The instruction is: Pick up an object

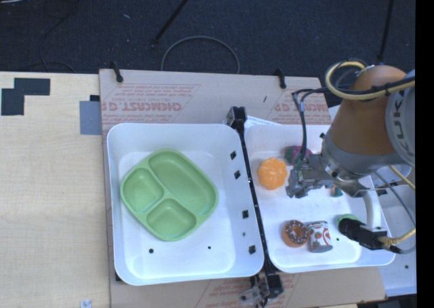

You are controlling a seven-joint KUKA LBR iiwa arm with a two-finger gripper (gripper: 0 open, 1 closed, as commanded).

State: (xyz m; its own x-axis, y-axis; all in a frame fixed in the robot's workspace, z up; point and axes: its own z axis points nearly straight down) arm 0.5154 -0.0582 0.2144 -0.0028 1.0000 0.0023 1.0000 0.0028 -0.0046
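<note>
The fingers [296, 190] sit low in the right bin [325, 264], just right of the orange ball [272, 173]. I cannot tell whether they are spread or pressed together, but nothing shows between them. The ball rests on the bin floor near the divider. Judging by this, nothing is picked yet: grasp and lift remain.

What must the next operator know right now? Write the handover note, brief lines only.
Tool: over the right bin, just beside the orange ball; I see nothing held.
Things: a donut and a small white and red toy lie side by side at the near end of that bin. A green plate lies in the left bin.
Done: nothing lifted yet.
Left: grasp one object and lift it; the orange ball is closest.
</note>
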